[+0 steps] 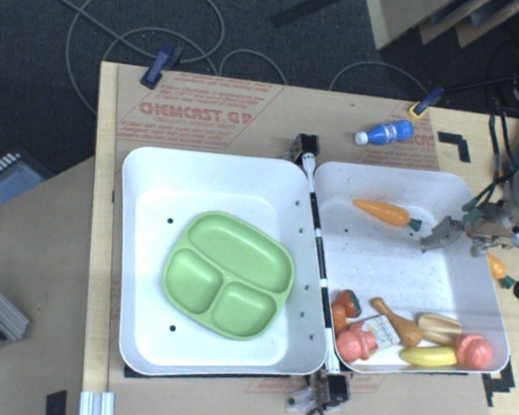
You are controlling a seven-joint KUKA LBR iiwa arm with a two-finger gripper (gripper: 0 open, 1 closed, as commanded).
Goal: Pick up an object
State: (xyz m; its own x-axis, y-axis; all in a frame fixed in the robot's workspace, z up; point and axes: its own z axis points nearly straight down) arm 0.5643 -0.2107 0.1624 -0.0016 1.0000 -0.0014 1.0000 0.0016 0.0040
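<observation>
The grey arm enters from three o'clock, wrist angled toward nine o'clock, its two-finger metal end effector (441, 238) hanging low (finger spread too blurred to judge).

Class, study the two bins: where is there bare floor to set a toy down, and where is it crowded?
Free: the right bin middle, between the carrot and the toy pile along its near edge; also the left bin margins around the green plate. Crowded: that near edge, from tomato to banana, and beside the gripper.

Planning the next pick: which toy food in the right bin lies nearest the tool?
The carrot, alone in the far half of the right bin beside the tool; the other toys cluster along the near edge.
</observation>
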